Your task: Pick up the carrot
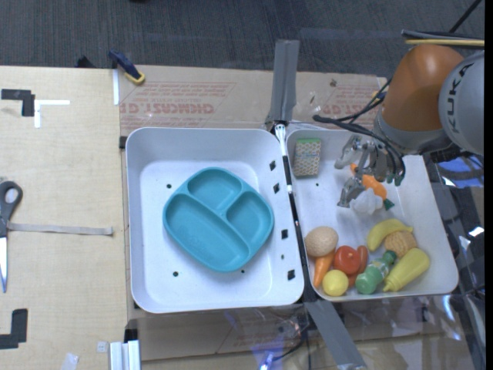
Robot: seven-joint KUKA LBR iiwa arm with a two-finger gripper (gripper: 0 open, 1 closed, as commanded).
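Your arm (431, 91) is reaching in from the right, its orange band bulging above the far corner of the right bin (327, 187), and the wrist is pointing down into that bin's far half. The pincer (363, 185) is hanging just above the bin floor, and a small orange piece with a green end, which looks like a carrot (375, 184), is sitting between its fingers, so it is gripping that piece as far as you can tell. A pale scrap is lying just under the fingertips.

A second orange carrot (322, 269) is lying at the near side of the same bin, touching a brown egg (321, 241), a tomato (348, 258) and a lemon (335, 283). A banana (387, 232) and a corn cob (408, 269) are crowding just to the right of them. A small sponge (307, 156) is standing at the far left corner.

The left bin (146, 230) is holding a blue divided plate (218, 219). Both bins are resting on a pale wooden worktop (62, 176), with scissors (6, 222) at its left edge and grey carpet beyond.
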